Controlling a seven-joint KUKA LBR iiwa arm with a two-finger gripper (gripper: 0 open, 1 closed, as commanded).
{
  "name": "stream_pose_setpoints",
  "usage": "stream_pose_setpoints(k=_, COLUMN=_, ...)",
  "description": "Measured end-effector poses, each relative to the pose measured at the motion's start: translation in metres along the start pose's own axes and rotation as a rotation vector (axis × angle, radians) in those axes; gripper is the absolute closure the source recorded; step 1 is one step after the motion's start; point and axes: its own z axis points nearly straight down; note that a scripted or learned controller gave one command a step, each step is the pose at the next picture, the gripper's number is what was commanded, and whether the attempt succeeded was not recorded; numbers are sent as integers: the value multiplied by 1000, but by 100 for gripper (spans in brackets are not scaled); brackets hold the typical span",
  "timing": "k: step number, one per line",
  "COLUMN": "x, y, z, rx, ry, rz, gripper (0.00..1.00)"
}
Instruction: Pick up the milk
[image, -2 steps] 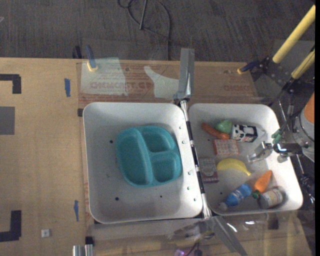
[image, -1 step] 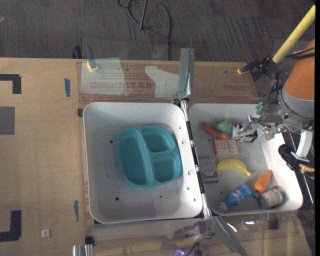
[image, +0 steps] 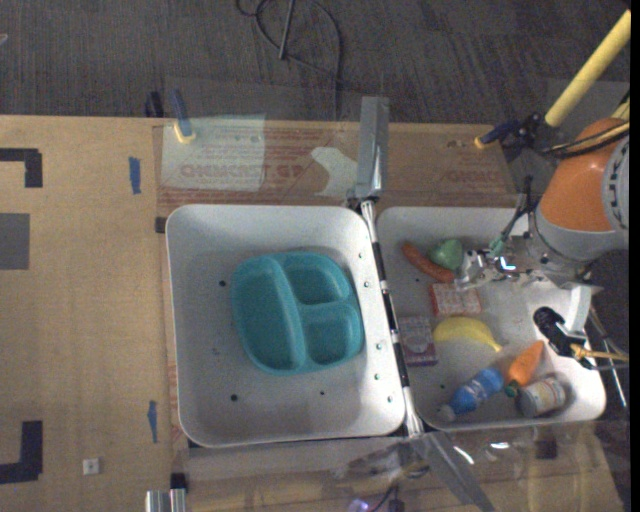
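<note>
We saw gripper (image: 482, 266) low in right bin (image: 590, 405), just behind milk carton (image: 455, 298). We couldn't tell claw's state. Milk lay flat between carrot (image: 427, 262) and banana (image: 467, 332).

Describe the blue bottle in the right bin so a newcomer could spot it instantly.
Start at the right bin, the one the arm reaches into. Along its near edge, below the banana, the blue bottle lies on its side. It is the one blue item there, beside an orange bottle and a grey-capped jar.
</note>
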Motion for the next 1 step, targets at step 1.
stream_pose_setpoints(k=1, x=-1, y=1, z=-11, rx=-5, ry=0, rz=3, gripper=100)
